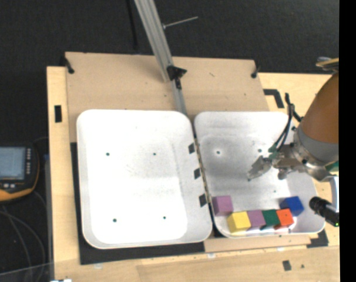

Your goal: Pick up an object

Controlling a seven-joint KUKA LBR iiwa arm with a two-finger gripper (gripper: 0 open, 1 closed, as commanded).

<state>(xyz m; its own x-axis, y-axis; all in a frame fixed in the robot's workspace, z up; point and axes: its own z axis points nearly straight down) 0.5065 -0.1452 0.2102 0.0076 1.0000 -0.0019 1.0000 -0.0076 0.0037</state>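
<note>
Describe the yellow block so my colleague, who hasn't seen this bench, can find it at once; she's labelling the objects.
Start at the right bin of the two white bins and go to its near edge, where coloured blocks sit in a row. The yellow block is at the row's left end, just below a lone purple block. It is the only yellow one.

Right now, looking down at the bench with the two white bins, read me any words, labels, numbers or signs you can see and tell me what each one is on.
No text can be read anywhere.
The orange-edged handheld device with a grey screen left of the bench: its display is too blurred to read.
The small coloured blocks, such as the yellow cube and blue cube in the right white bin: no markings visible.
</note>
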